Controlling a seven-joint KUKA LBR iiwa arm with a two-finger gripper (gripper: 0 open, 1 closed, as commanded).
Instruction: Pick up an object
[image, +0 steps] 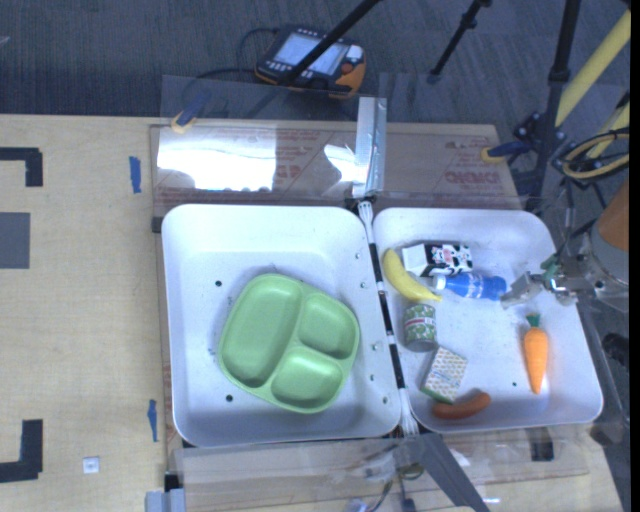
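- Two white bins sit side by side: I see the left bin (190, 250) carrying a green divided plate (289, 343), the right bin (570, 395) carrying the small objects.
- Writing: a black-and-white carton (446, 258) has a cow-pattern label, but I cannot read its text; a small can (420, 326) and a patterned packet (445, 373) carry print too small to make out. Reddish lettering on the clear panel (300, 160) behind the bins is unreadable.
- Objects in the right bin: a banana (404, 280) along the dividing wall, touching the carton; a blue bottle (472, 288) just beside it; a carrot (536, 357) near the right wall; a sausage (461, 404) near the front edge.
- The gripper (530, 286) is at the bottle's right end, near the bin's right wall; I cannot tell how far its jaws are spread, and I see nothing clearly between them.
- Open room: bare floor lies between the can and the carrot, and around the plate.
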